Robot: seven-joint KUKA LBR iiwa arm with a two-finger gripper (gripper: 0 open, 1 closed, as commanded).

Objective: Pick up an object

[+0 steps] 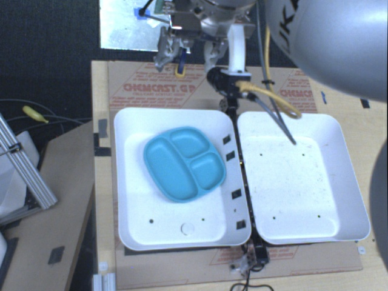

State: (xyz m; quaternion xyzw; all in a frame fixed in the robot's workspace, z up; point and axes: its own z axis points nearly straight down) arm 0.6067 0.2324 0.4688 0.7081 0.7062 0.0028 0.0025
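Overhead, grey arm [339, 29] fills upper right. Two white bins on desk [103, 96]: left bin [130, 223], right bin [345, 223]. One blue divided tray [183, 162] lies flat in left bin, near centre. Jaws [185, 56] hang above the bins' far edge, apart, holding nothing. Advice: descend over tray rim, pinch thin edge, not flat middle.

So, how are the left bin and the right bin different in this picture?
The left bin holds a blue divided plate, lying flat near its middle; the right bin holds no such plate. A small round mark sits near the front of the left bin's floor; the right bin's floor looks faintly speckled. Both are shallow, white, about the same size, and set side by side on the board.
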